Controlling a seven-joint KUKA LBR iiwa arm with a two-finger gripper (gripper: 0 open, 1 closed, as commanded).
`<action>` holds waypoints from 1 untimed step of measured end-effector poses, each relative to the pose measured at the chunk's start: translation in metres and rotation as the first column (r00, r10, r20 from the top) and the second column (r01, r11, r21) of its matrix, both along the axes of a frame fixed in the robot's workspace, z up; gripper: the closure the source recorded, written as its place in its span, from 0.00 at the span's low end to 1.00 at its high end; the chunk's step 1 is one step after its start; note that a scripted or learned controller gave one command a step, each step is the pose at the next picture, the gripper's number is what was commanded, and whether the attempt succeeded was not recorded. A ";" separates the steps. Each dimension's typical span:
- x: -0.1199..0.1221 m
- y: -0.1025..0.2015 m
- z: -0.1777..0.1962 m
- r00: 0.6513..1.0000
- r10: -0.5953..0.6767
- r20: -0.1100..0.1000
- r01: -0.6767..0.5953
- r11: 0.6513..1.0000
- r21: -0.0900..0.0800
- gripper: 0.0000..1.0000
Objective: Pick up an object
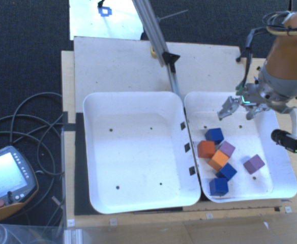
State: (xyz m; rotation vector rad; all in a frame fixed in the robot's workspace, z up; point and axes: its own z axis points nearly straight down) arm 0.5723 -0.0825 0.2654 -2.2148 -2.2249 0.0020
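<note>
**Asker:** Where is the tool, and what are its fingers doing?

**Describer:** The grey arm with its orange band reaches in from the right, above the far part of the right-hand shallow white bin. Its two-finger metal gripper hangs over the bin's bare floor. The fingers look spread apart with nothing between them, though the tips are small and a little blurred, so the gap is hard to judge. They seem to touch no block.

**Asker:** Where are the objects?

**Describer:** All in the right bin, nearer the viewer than the gripper. A blue cube lies closest to it, apart from the fingers. Just below sit a red-orange cube, a lilac cube and a lighter orange cube, packed together and touching. Two more dark blue cubes trail toward the near rim. A purple cube sits alone to the right.

**Asker:** And the other side?

**Describer:** The left-hand white bin sits just beside the right one. A handheld control pendant with cables lies off the bench, far left.
</note>
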 end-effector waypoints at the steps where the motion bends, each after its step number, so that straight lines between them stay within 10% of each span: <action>1: 0.001 0.000 0.002 1.000 -0.002 0.004 0.002 1.000 -0.001 0.00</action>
